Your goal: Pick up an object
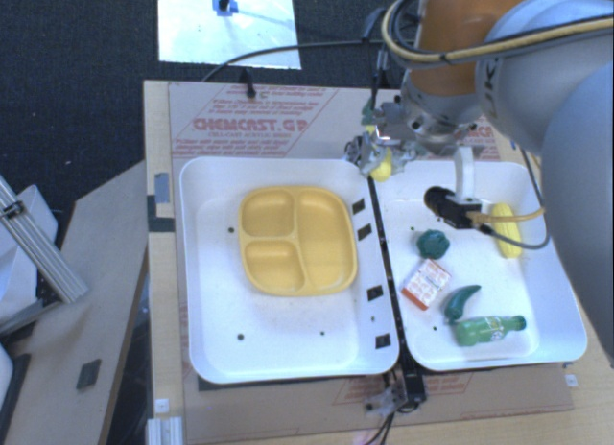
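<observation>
From my remote seat I see the grey arm (552, 69), with its glossy orange band (460, 11), reaching in from the right of the frame and ending in the claw (370, 153) at upper centre, over the far end of the divide between the two bins. The metal parts there blur together, so I cannot tell whether the claw is wide or narrow. A small rounded yellow lump (382, 171) sits just below it, at the top left corner of the shallow white plastic bin on the right (542, 285); I cannot tell whether the lump is gripped or only lying there. Further down that bin lie a knobbly dark green ball (433, 242), a flat white and orange-red packet (426, 284), a curved dark green pepper-shaped piece (461, 299) and a smooth green bottle on its side (487, 329), the last two almost touching. An oblong yellow item (510, 238) rests near the right wall. The matching white bin on the left (221, 338) holds a matte yellow tray with rounded corners and three moulded compartments (297, 240), lying flat at its centre. Both bins stand on a printed cardboard sheet (249, 119) laid over the pale surface (106, 232).
</observation>
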You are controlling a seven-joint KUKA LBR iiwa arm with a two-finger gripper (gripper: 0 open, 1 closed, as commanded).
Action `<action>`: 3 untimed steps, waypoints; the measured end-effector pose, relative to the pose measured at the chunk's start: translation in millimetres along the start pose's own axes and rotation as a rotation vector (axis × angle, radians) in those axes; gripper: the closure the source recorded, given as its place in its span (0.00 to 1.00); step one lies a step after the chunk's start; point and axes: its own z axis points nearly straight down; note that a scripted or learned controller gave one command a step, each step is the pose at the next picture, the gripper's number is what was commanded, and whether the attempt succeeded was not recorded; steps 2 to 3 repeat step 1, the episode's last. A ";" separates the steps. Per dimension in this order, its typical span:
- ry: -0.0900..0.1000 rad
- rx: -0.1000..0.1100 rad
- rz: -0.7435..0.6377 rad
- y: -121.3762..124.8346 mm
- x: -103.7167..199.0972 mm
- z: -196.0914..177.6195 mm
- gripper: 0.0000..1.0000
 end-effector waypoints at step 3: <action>0.001 0.001 -0.001 -5.3 54.6 1.9 1.00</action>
